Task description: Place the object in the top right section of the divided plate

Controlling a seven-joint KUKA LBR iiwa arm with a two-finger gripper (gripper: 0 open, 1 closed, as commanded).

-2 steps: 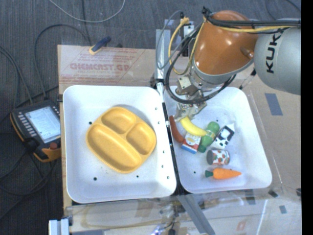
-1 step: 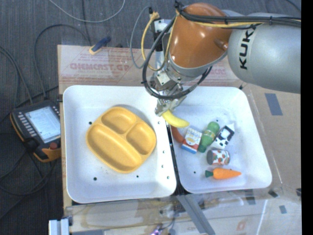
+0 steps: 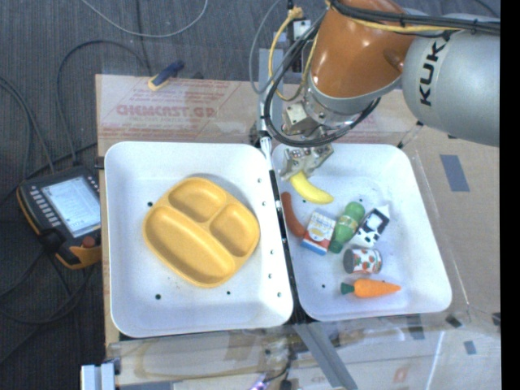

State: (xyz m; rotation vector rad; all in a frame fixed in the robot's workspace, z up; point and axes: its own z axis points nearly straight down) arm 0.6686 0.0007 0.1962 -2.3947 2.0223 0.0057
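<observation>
Crowding banana [image 3: 311,188]: sausage [image 3: 293,215], carton [image 3: 320,232]

Yellows, oranges and greens against two shallow white plastic bins [image 3: 130,299]

The moulded three-section divided plate [image 3: 202,230] is mustard yellow; the curved plastic banana [image 3: 311,189] a brighter yellow; the toy carrot [image 3: 372,288] orange with a green top; the slim sausage [image 3: 293,216] brownish red; the small bottle [image 3: 347,226] green; the little carton [image 3: 374,225] black-and-white cow-patched; the arm's wrist band [image 3: 353,43] glossy orange on grey.
</observation>
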